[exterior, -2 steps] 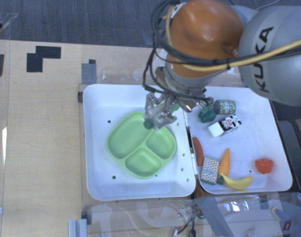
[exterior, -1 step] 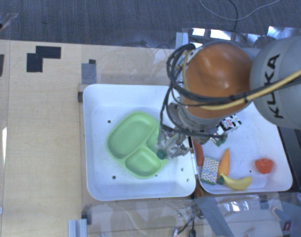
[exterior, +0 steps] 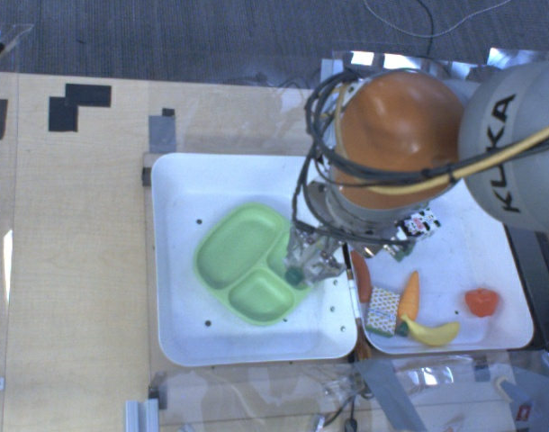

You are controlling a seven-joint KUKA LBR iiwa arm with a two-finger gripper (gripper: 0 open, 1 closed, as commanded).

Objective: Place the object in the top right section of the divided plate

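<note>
The pincer (exterior: 307, 261) was seen at the 3 o'clock edge of the green divided plate (exterior: 240, 244), which was set in the left bin (exterior: 180, 331); whether it was apart or together could not be told.

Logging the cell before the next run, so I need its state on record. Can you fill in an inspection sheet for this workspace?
Surface: white left bin and right bin side by side on a pale wooden bench.
Job's things: green divided plate in the left bin; small dark green thing at its right edge, under the tool.
Clutter: right bin holds banana, carrot, red round item, patterned packet.
Grippers: tool low over the plate's right edge; open or shut, cannot tell.
Cables: black cables looped above the wrist; thin wire on the floor.
Surroundings: grey floor; black marks on the bench.
</note>
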